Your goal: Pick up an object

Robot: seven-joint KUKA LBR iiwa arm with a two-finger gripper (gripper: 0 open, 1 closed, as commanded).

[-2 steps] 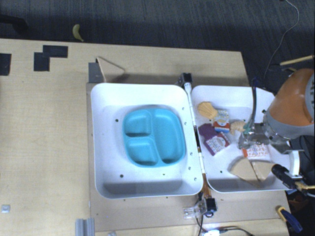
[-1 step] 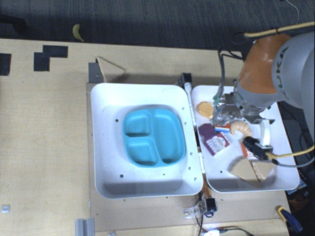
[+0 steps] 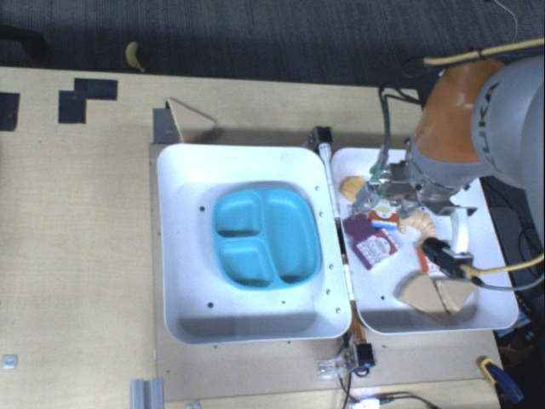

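Note:
My gripper point(image 3: 381, 196) hangs low over the back left part of the right bin point(image 3: 494, 313), with the grey arm and its orange band above it. Just beneath it lie a small red, white and blue item point(image 3: 385, 220) and a purple packet point(image 3: 373, 245). A round tan piece point(image 3: 351, 186) rests to the gripper's left near the bin wall. A pale ridged pastry-like thing point(image 3: 420, 222) sits to its right. A tan wedge point(image 3: 436, 295) lies at the front of that bin. Nothing can be seen held.
The left bin point(image 3: 183, 228) holds a blue three-compartment tray point(image 3: 266, 236) in its middle. A narrow divider point(image 3: 339, 237) separates the two bins. Black tape marks point(image 3: 83, 99) lie on the bench at the far left.

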